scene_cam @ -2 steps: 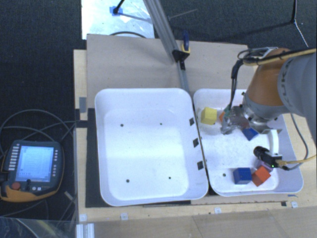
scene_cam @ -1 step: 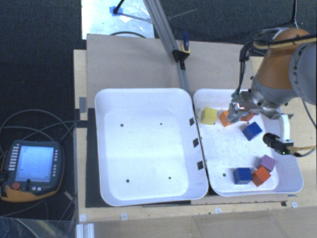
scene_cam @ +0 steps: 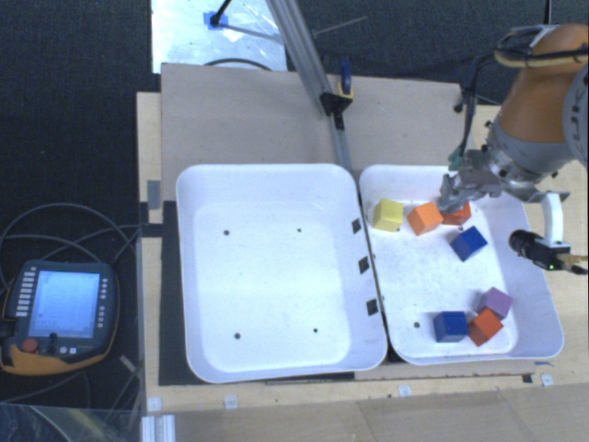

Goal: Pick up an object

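1. Dark carpet surrounds your bench (scene_cam: 248,118), and a teach pendant (scene_cam: 57,316) lies on the floor at the camera view's left. Two white bins sit side by side on the bench: the left bin (scene_cam: 198,274) and the right bin (scene_cam: 529,330), where every block lies.

2. Your gripper (scene_cam: 453,198) is low over the back of the right bin, hanging from the grey and orange arm (scene_cam: 543,99) that reaches in from the right. Whether it is wide or narrow you cannot tell from this slant (the wrist body covers the tips).

3. Directly under it lies a red-orange block (scene_cam: 458,215), partly hidden and touching or just beside the tool. An orange block (scene_cam: 424,218) sits just to its left, a yellow block (scene_cam: 388,215) further left, and a blue block (scene_cam: 468,243) just in front.

4. Near the front edge, well apart from the gripper, lie a second blue block (scene_cam: 450,326), another orange-red block (scene_cam: 485,326) and a purple block (scene_cam: 497,301), the three clustered together.

5. You appear to be at the grasp step on the red-orange block; nothing shows it lifted yet.

6. Next you would need a firm closure and a straight lift, watching that the neighbouring orange block is not nudged or caught.
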`<state>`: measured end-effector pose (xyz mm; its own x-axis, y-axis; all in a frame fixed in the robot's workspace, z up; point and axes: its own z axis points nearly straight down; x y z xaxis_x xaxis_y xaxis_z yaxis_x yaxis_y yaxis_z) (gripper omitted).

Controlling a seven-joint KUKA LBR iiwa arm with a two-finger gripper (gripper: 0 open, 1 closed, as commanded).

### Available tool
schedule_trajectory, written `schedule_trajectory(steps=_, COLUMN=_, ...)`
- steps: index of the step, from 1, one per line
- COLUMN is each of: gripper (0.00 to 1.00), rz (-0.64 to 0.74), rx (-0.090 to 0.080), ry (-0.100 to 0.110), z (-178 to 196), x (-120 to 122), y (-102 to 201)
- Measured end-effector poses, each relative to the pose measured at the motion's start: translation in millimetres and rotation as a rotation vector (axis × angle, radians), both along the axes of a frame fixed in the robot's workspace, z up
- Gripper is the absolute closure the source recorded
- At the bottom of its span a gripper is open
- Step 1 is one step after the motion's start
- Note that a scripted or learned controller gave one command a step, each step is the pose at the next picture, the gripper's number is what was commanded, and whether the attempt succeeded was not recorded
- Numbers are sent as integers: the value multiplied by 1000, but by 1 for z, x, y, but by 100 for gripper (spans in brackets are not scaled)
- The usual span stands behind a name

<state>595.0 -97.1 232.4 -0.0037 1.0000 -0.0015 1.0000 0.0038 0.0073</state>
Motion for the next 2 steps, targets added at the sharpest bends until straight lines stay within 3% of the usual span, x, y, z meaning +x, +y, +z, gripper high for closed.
schedule_trajectory(steps=1, gripper=100, rz=1, rx=0, ry=-1, z=53, x=2, y=0)
schedule_trajectory(steps=2, gripper=100, rz=6, rx=2, ry=3, z=40, x=26, y=42)
